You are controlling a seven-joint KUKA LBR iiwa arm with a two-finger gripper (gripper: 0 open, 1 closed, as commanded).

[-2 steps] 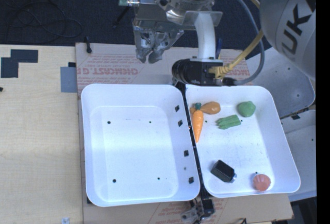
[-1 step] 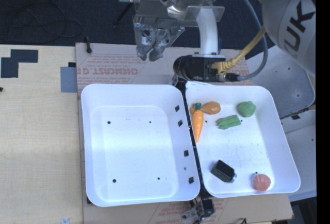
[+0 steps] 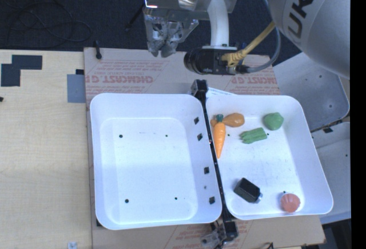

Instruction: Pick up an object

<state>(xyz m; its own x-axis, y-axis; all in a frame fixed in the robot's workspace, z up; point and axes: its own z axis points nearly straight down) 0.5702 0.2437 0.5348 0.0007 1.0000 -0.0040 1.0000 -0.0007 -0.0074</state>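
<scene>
The gripper (image 3: pixel 166 47) hangs above the far edge of the bench, beyond the back rim of the left bin (image 3: pixel 97 127), over a sheet of printed cardboard (image 3: pixel 120 79). Its two fingers point down and sit close together, almost touching at the tips, with nothing between them. Above it the grey arm (image 3: pixel 309 7) comes in from the right, with a yellow cable (image 3: pixel 254 44) looping down beside the wrist to a black cylindrical part (image 3: pixel 207 61).

All the loose objects lie in the right bin (image 3: pixel 311 145). A toy carrot (image 3: pixel 218 138) lies along that bin's left wall, near the back, its green top toward the far rim. Just beside it, touching or nearly so, is an orange rounded piece (image 3: pixel 234 120). A green pod-shaped piece (image 3: pixel 253 135) lies toward the middle back, and a rounder green object (image 3: pixel 273 121) sits near the back right corner. A small black block (image 3: pixel 247 190) rests near the front edge, and a pinkish-red round object (image 3: pixel 290 202) sits in the front right corner.
</scene>
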